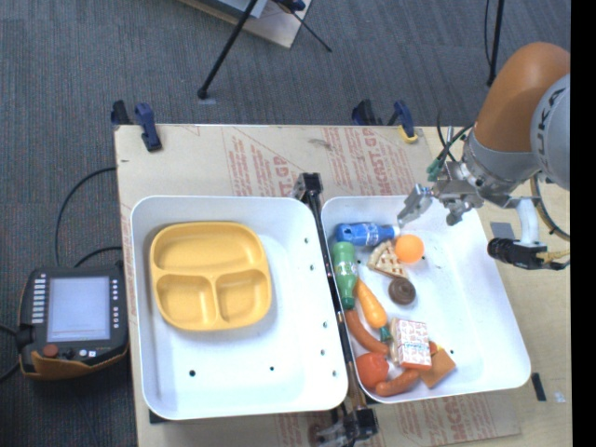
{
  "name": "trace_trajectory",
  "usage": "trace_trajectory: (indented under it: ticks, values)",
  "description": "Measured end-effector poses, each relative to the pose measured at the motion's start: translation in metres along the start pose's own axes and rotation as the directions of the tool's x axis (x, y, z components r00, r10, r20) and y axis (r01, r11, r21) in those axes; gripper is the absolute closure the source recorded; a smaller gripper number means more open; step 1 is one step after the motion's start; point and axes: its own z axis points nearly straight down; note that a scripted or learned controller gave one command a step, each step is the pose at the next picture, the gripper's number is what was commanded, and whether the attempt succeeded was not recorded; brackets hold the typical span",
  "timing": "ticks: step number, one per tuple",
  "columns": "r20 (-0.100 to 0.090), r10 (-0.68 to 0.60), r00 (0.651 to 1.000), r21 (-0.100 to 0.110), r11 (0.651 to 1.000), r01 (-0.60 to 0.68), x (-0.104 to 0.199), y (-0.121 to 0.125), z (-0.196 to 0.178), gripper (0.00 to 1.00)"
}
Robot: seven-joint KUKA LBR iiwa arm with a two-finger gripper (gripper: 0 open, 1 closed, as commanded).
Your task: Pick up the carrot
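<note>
The carrot (371, 304), orange and tapered, lies near the left wall of the right bin (498, 291), between a green bottle (345, 272) and a reddish sausage (362, 331). My gripper (434, 209) hangs over the bin's far edge, up and to the right of the carrot and well apart from it. Its fingers (412, 206) are spread open with nothing between them. An orange ball (408, 248) sits just below the gripper.
The right bin also holds a blue can (363, 234), a waffle wedge (387, 262), a brown disc (401, 291), a printed box (411, 342), a red tomato (372, 369) and an orange wedge (440, 366). A yellow divided plate (211, 275) lies in the left bin (233, 380).
</note>
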Motion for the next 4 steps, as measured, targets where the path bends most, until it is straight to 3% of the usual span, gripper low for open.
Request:
trace_trajectory:
  ticks: [1,2,3,4]
  values:
    - [-0.004,-0.146,0.989,0.008,0.989,0.146,0.031,-0.055,0.109,0.00]
    - [0.001,-0.021,1.000,0.004,1.000,0.021,0.058,-0.096,0.106,0.00]
    - [-0.001,0.242,0.970,0.009,0.970,-0.242,0.055,-0.112,0.107,0.00]
    - [0.002,0.312,0.950,0.006,0.950,-0.312,0.057,-0.161,0.107,0.00]
